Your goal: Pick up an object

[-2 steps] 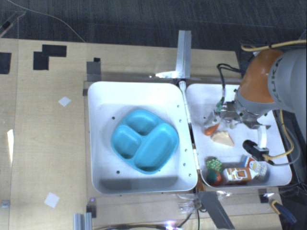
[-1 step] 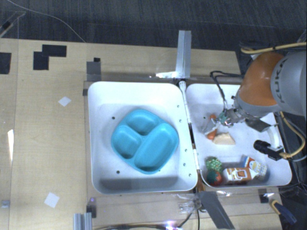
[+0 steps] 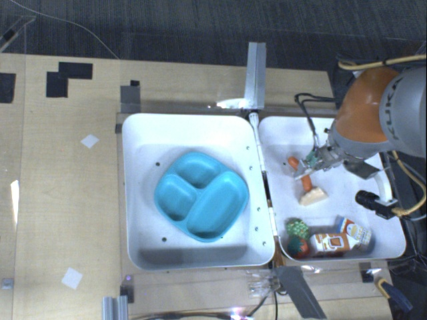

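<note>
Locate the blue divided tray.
The blue divided tray lies in the middle of the left bin, across the divider from the right bin holding the food items.

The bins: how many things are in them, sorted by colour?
Blue: 1, the divided plate in the left bin.
Orange: 2, the small piece and the carrot-like piece.
Tan: 1, the wedge.
Green and red: 1, the toy vegetable.
Mixed colours: 1, the carton.
Total: 6.

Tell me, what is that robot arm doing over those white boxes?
It is trying to pick something up. The arm's pincer hangs low in the right bin, close to a small orange piece and a wedge of toy food. A carton and some toy vegetables lie at the near edge. The left bin holds a blue divided plate.
</note>
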Action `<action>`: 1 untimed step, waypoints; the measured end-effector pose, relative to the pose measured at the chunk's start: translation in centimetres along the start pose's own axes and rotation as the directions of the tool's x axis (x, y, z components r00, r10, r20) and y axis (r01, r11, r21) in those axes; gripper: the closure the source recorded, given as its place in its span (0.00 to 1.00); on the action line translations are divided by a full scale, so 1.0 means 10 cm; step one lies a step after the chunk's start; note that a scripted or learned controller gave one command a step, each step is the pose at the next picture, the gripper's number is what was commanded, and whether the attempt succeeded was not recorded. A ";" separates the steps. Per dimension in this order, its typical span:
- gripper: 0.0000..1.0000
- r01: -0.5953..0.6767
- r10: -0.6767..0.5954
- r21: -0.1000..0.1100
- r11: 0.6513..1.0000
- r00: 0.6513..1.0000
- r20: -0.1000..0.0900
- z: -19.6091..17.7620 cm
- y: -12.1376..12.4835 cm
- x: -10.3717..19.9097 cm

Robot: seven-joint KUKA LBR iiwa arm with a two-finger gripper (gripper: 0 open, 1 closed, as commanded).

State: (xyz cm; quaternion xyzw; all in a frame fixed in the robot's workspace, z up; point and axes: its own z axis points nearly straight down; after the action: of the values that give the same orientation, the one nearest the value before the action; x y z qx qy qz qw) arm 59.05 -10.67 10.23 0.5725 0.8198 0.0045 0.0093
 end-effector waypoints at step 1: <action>1.00 -0.100 0.100 0.013 0.995 0.995 -0.006 -0.84 0.57 0.26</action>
State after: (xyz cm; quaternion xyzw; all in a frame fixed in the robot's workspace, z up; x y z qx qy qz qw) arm 63.28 -6.22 18.66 0.6128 0.7902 0.0020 0.0027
